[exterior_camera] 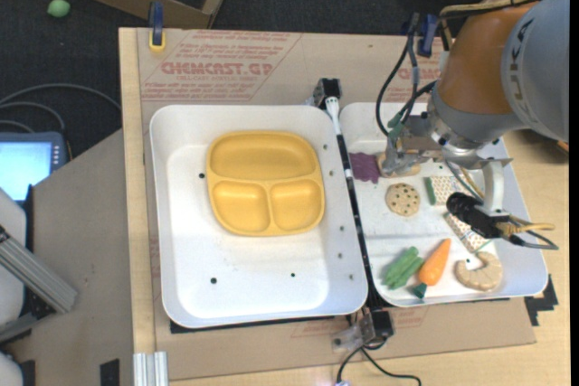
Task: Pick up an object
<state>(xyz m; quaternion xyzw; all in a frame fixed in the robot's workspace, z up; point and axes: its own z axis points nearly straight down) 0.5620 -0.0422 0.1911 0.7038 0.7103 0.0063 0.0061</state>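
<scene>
End effector (398,160) low over right bin (517,194), right of frame, beside purple piece (365,166) and above cookie (403,199); finger state cannot be told; carrot (435,262) lower right.

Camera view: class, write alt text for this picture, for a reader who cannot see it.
A grey and orange robot arm reaches from the right over the right white bin, which holds a cookie, a carrot, a green pod and a purple piece. The left white bin holds a yellow divided plate.
</scene>
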